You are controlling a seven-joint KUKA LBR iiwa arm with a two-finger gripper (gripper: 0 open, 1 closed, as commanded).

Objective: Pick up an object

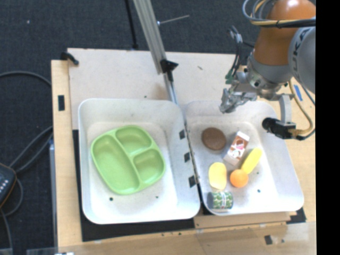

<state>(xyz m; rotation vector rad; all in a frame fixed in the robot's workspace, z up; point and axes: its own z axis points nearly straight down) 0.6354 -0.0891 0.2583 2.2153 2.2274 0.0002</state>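
1. Brown and round, the disc lies flat near the far left corner of the right bin, and it is the candidate closest to my gripper, which hangs over that bin's far rim with nothing in it. Whether I am apart or closed at the tip I cannot tell from this angle.
2. Other choices sit toward the bin's middle and near edge: a small carton, a yellow banana-like piece touching it, an orange ball, a pale yellow lump and a green patterned can tight against the near rim.
3. I judge the disc best because it stands apart from the cluster, so I would not knock its neighbours.
4. To do it well I should centre over the disc before descending, straddle its width, and go low enough to catch its thin edge without scraping the bin floor.
5. Main risk: it is flat and may slip out; the bin's left wall is also near, so I should keep clear of it.
6. The green divided plate in the left bin is too wide for me.
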